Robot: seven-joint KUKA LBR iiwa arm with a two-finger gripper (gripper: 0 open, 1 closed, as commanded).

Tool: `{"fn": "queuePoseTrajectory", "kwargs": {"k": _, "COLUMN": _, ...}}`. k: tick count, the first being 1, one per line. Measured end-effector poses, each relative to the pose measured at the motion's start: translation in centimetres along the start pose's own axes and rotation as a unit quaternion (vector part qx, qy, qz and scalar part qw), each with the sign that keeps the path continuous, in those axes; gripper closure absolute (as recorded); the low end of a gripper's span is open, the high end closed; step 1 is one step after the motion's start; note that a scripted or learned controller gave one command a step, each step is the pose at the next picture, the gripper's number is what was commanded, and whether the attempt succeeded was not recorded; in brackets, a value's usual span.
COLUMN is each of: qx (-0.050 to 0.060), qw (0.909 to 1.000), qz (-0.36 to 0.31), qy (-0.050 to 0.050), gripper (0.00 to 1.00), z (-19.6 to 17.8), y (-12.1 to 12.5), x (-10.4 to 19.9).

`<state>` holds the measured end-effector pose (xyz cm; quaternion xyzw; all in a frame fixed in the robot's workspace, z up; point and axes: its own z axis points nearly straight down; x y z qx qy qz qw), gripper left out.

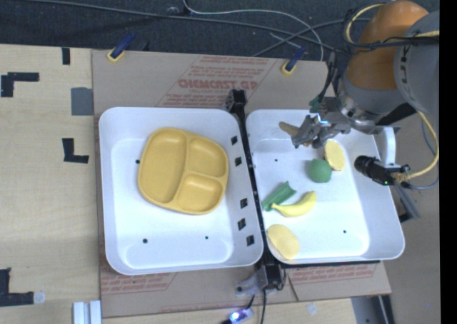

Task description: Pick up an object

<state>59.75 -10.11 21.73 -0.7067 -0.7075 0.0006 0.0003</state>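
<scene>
Camera view
Pincer [305, 132]: over the right bin's [371, 240] upper part, fingers spread, gripping nothing
Objects, right bin: yellow piece [334, 155] just right of the pincer; green ball [320, 170] beside it; banana [296, 205] touching green pod [278, 195]; yellow lump [284, 241] near the front
Left bin [121, 173]: yellow divided plate [183, 170]

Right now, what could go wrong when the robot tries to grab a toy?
The gripper hangs above bare bin floor, so it might close on nothing. The green ball and a small yellow piece sit touching, so grabbing one could knock the other. The banana overlaps a green piece, so both may shift.
</scene>
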Motion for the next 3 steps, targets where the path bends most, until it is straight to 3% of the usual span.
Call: {"fn": "queuePoseTrajectory", "kwargs": {"k": 3, "qx": 0.0, "qw": 1.0, "qz": -0.003, "qy": 0.001, "gripper": 1.0, "z": 0.1, "y": 3.2, "x": 15.0}}
